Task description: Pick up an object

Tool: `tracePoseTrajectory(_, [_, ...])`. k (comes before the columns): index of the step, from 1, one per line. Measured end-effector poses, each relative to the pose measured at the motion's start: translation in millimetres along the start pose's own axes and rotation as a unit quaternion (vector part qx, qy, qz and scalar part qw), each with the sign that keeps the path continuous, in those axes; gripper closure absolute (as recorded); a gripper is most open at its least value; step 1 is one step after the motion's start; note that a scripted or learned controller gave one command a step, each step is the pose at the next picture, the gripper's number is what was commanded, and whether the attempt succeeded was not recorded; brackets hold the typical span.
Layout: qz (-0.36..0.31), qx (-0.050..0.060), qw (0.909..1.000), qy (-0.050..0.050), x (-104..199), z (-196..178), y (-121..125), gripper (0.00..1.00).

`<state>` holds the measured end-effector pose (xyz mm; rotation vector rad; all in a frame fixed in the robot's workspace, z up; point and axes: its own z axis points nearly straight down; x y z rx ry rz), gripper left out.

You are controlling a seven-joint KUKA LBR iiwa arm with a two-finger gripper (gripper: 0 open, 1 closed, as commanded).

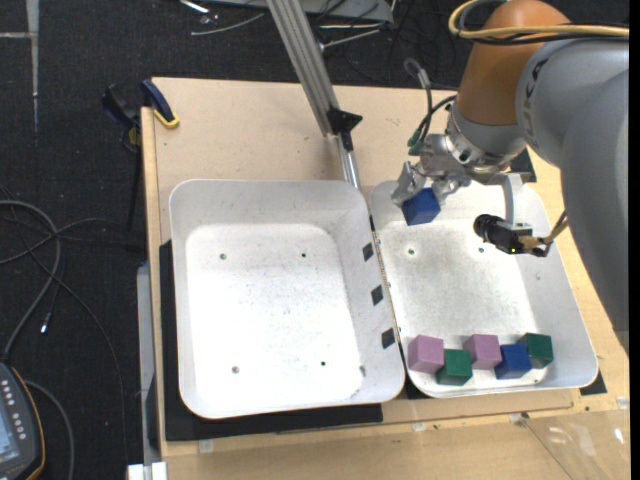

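— Holding anything, is the metal claw (425, 190)?
— Yes, it pinches a small blue cube (421, 207) above the right white bin's (560, 298) far corner, lifted so it can be carried.

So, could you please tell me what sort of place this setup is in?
Probably a robotics lab: a grey arm's gripper holds a blue block over two white bins on a plywood bench, with loose cables on dark carpet.
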<state>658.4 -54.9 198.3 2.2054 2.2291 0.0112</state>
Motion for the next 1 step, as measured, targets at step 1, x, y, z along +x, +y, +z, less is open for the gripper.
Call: tracePoseTrajectory(1, [0.000, 0.002, 1.0000, 0.001, 77.4, -37.1, -4.1, 1.00])
